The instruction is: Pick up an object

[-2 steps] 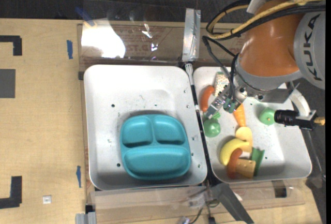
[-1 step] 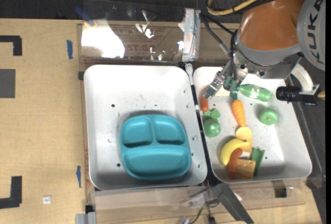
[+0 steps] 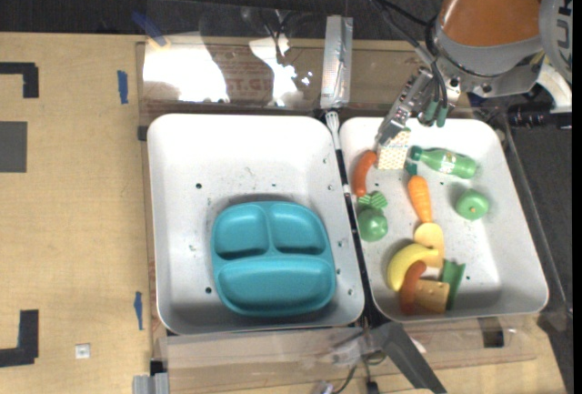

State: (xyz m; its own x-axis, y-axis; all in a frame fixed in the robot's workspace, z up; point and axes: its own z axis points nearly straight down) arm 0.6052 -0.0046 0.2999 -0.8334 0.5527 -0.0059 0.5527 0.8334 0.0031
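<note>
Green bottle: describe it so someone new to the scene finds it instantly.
Look in the right-hand white bin, along its far side. The green bottle lies on its side there, white-banded, just above the upright carrot. It is the only long green item; the other green pieces are round.

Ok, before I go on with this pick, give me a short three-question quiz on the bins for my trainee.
1. True or false: the teal divided tray lies in the same bin as the toy food.
2. Which lies nearest the gripper? A) the banana B) the green bottle C) the green apple
3. Fill in: the arm's gripper hovers over the ___ bin, as the camera view shows it.

Key: 1 false, it lies in the left bin; 2 B; 3 right.
</note>
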